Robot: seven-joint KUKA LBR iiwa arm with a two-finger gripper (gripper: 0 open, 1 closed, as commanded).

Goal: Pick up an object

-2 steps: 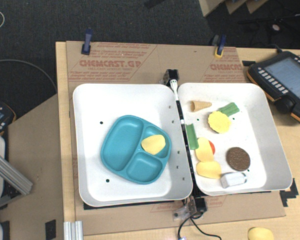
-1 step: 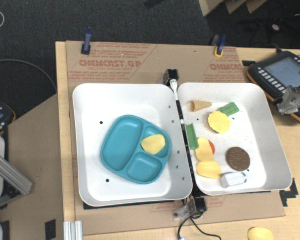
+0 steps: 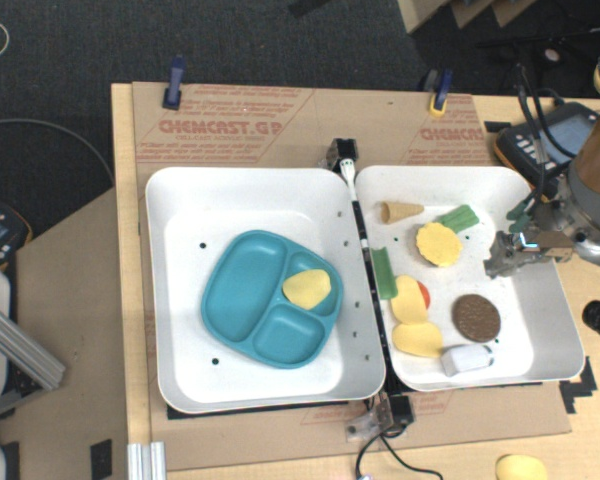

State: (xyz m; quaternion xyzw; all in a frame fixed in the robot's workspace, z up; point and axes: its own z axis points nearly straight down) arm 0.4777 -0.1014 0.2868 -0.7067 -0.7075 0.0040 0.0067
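Nearest below the fingers (image 3: 504,258), whose state I cannot tell, lies the brown disc (image 3: 476,317): probably light, stiff and flat, best pinched across its rim. Farther left, the yellow round piece (image 3: 439,244) looks slicker and domed.

Red letters that look like "CHEMCAST" are printed on the brown board (image 3: 280,118) lying on the bench under the two white bins, once behind the left bin and once, slanted, behind the right bin, and the smaller red lines are too blurry to read.
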